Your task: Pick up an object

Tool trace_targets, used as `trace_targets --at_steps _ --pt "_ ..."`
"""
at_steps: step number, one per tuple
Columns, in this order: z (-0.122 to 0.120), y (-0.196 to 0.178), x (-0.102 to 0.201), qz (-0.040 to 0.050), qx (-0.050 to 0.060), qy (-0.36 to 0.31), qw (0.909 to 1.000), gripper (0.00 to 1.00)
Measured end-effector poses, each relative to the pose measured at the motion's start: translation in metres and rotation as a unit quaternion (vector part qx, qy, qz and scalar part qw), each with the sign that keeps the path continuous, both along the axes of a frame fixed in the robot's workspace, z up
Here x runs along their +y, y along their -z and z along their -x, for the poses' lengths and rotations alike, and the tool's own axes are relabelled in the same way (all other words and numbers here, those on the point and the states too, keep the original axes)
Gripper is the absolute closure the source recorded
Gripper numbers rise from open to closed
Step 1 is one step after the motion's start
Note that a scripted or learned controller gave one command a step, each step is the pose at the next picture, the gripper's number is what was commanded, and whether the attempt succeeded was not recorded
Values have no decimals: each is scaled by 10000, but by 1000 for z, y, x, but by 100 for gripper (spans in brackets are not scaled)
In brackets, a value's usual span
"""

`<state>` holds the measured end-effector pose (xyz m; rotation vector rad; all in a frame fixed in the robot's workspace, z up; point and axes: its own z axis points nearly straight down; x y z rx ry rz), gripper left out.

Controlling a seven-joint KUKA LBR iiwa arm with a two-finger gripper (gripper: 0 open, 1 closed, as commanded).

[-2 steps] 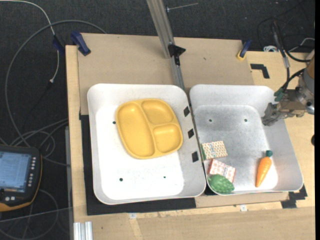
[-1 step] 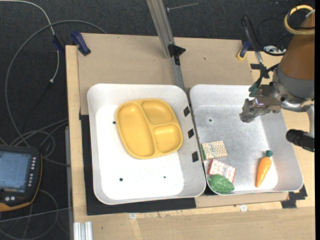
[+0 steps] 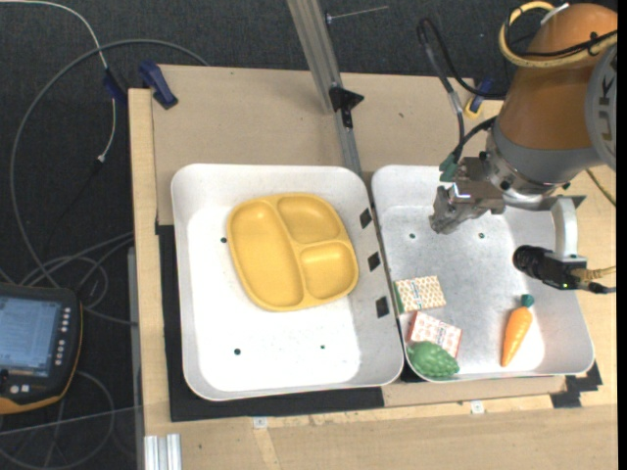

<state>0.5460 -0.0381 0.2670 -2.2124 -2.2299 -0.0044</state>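
Nothing's been grabbed yet: the grey two-finger gripper (image 3: pixel 453 213) is hung over the right white bin (image 3: pixel 490 262); jaw state can't be told. The orange plastic carrot (image 3: pixel 516 333) probably needs approaching next.

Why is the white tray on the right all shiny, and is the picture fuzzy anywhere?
In the camera view, the right bin looks greyish and glossy, reflecting overhead light; the left bin looks brighter and flatter. The carrot and yellow plate are sharp; the gripper looks slightly soft, casting little shadow.
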Motion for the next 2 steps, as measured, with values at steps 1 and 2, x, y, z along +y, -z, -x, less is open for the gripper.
trace_targets --at_steps 1,2 --pt "-12 18 43 2 24 10 10000 100" --pt "-31 34 93 3 8 10 10000 100"
